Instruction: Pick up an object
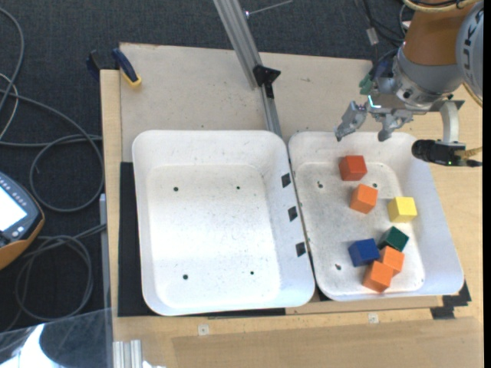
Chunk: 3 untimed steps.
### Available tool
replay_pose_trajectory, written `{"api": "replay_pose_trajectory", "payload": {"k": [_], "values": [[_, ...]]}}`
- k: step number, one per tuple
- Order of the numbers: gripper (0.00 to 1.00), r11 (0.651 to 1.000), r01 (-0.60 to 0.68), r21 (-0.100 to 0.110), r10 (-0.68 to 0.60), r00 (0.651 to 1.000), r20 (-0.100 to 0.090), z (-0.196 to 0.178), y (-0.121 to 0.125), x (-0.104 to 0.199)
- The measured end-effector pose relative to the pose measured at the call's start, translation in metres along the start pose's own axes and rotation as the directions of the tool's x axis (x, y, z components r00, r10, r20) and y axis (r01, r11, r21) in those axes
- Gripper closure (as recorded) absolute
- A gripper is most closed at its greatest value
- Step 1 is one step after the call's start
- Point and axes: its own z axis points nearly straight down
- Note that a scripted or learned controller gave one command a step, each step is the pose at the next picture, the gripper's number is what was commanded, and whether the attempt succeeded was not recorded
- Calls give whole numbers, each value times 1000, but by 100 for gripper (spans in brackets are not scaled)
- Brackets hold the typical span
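The left bin (pixel 207 221) sits on the surface (pixel 192 90) with only specks on its white floor. Just beside it, the right bin (pixel 430 228) carries all the blocks. Toward its far end lies the red-orange block (pixel 353 167), with an orange block (pixel 364 198) just below it and a yellow block (pixel 403 208) off to the right. Nearer the front rim, a blue block (pixel 363 251), a dark green block (pixel 396 238) and two more orange blocks (pixel 386 267) crowd together, touching.

The gripper (pixel 362 127) hangs above the far rim of the right bin – its jaws spread apart, with nothing between them. The red-orange block lies closest to it and stands apart from its neighbours, so it looks the likeliest target. These blocks appear small, stiff and light, likely wood or foam; flat opposite faces should give a sure hold, though a painted face may slip if pinched on a corner.

The front cluster is hard to separate – where one orange block ends and the next begins is unclear. The arm's upper part is cut off by the frame.
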Motion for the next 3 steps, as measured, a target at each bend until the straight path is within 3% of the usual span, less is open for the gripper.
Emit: {"api": "replay_pose_trajectory", "payload": {"k": [1,3], "values": [[0,1000,0,-5,0,1000,0,-3,1,0],[0,1000,-2,1,2,1000,1,101,-9,-5]]}}
